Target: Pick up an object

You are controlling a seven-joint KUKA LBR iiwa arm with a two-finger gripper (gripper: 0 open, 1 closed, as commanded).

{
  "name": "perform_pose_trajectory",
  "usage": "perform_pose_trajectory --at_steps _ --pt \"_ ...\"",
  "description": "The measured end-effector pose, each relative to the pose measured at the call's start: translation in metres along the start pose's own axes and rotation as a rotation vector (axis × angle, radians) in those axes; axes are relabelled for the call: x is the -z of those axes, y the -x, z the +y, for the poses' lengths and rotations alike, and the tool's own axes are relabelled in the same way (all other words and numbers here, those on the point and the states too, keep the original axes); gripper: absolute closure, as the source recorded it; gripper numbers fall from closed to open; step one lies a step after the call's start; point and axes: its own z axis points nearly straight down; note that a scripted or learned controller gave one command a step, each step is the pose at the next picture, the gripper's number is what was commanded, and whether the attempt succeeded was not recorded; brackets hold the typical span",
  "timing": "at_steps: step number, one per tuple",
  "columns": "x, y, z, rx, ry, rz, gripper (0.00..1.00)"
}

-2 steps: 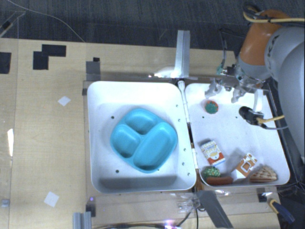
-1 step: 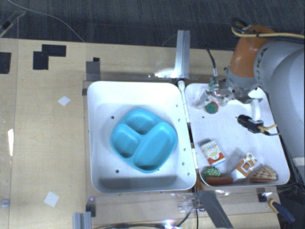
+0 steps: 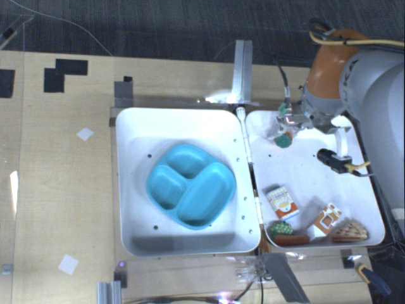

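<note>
From the fixed overhead camera, the wooden counter (image 3: 57, 170) carries two shallow white bins side by side; the left bin (image 3: 136, 170) holds a blue divided plate (image 3: 191, 185) with three compartments, lying near the middle of its floor, tilted relative to the bin's walls; the right bin (image 3: 316, 189) holds several small things, most of them gathered along its near edge.

The grey arm (image 3: 373, 94), with its orange band (image 3: 329, 68), reaches in from the right, over the far part of the right bin; the end effector (image 3: 286, 126) is down at that bin's far left corner, close to the wall shared with the left bin; a small teal object (image 3: 284, 140) sits right at its tip, touching or just under the fingers; whether the fingers are wide or closed on it cannot be told from this angle, nor whether the teal object is lifted off the bin floor.

Along the near edge of the right bin lie a small orange-and-white carton (image 3: 281, 201), a green-and-red toy vegetable (image 3: 286, 231) just beside the near left corner, an orange-and-white patterned block (image 3: 327, 218), and a tan wedge (image 3: 350, 232) like a slice of pizza; a black cable piece (image 3: 334, 159) hangs from the arm above the middle of the bin; black marks (image 3: 63, 73) sit on the counter at far left.
</note>
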Motion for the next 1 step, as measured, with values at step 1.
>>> perform_pose_trajectory --at_steps 1 --pt "0.0876 -0.0609 0.0066 0.015 -0.005 0.004 1.00"
